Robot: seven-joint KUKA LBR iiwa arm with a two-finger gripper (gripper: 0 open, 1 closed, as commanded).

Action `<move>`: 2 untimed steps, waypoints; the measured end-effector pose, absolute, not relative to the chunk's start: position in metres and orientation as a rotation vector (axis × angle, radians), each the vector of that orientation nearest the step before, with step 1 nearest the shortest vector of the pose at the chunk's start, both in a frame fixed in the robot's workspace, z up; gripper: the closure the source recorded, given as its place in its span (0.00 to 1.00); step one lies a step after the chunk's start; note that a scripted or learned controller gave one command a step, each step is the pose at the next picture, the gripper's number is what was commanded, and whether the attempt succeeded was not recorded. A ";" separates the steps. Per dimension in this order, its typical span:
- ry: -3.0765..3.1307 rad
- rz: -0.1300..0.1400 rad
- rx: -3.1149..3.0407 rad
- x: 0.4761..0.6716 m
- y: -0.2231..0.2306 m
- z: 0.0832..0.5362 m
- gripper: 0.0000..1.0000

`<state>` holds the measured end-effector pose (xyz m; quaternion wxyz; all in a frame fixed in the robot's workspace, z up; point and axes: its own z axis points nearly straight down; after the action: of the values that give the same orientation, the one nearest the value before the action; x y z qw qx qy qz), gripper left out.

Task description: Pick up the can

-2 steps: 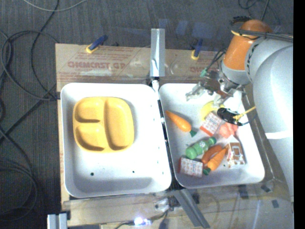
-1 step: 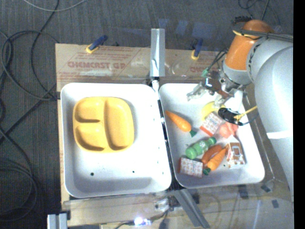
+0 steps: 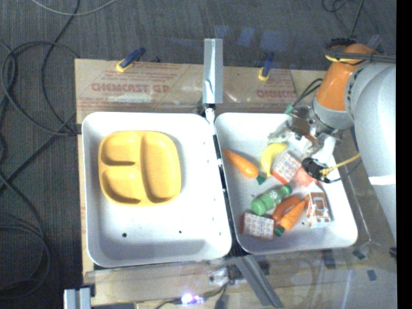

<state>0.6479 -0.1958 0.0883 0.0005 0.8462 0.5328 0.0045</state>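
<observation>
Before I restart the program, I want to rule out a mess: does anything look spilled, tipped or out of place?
Nothing looks spilled or broken. The right bin holds a loose jumble: two toy carrots, a green bottle on its side, and small cartons. The yellow tray sits squarely in the left bin.

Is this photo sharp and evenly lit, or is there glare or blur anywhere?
Camera view: soft, slightly grainy; the white bins look bright and washed out; faint bluish glare above on the cardboard; small items around the gripper blur together; the yellow tray reads clearly.
</observation>
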 end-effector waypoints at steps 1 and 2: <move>1.328 -0.047 2.891 0.665 -0.202 0.087 0.00; 1.311 -0.015 2.862 0.670 -0.206 0.098 1.00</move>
<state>0.6697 -0.2058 0.0977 -0.0033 0.9092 0.4164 -0.0049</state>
